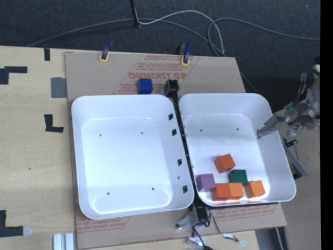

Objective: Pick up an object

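Note:
Several blocks lie in the front part of the right bin (260, 104): a red-orange cube (224, 163), a green cube (238, 176), a purple cube (205, 182), an orange block (227, 191) and a smaller orange cube (254, 188). My gripper (266, 128) reaches in from the right, over the right bin's right rim. It is behind and to the right of the blocks, apart from them, and nothing shows in its grasp.
The left bin (83, 108) sits beside the right one, with a black divider strip (179, 139) between them. A blue cube (145, 85) rests on the cardboard behind the bins. Two clamps (106, 51) hold the cardboard's far edge. Cables run across the dark floor behind.

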`<state>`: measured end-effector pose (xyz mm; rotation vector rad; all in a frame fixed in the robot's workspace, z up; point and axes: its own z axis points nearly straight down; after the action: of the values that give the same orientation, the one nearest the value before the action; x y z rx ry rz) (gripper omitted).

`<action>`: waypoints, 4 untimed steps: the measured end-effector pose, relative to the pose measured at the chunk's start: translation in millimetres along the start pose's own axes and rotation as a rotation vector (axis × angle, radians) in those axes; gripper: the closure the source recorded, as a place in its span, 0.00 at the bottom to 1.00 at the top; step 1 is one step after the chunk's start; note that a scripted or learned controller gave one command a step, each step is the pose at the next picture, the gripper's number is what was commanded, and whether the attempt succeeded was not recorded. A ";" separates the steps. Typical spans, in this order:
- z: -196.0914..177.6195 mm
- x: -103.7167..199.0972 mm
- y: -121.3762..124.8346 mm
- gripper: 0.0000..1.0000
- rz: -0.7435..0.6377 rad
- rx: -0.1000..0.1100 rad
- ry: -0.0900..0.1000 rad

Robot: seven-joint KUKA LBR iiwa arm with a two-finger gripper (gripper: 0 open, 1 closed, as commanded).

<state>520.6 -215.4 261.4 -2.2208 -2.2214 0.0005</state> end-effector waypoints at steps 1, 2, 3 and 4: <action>93.1 17.7 32.1 0.00 -0.002 0.008 0.002; 175.8 85.7 15.9 0.00 -0.004 0.005 0.002; 172.5 87.8 -15.6 0.00 0.000 0.000 0.000; 162.3 87.7 -15.0 1.00 0.000 -0.001 0.000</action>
<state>505.5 -127.6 99.2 -2.2211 -2.2220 -0.0001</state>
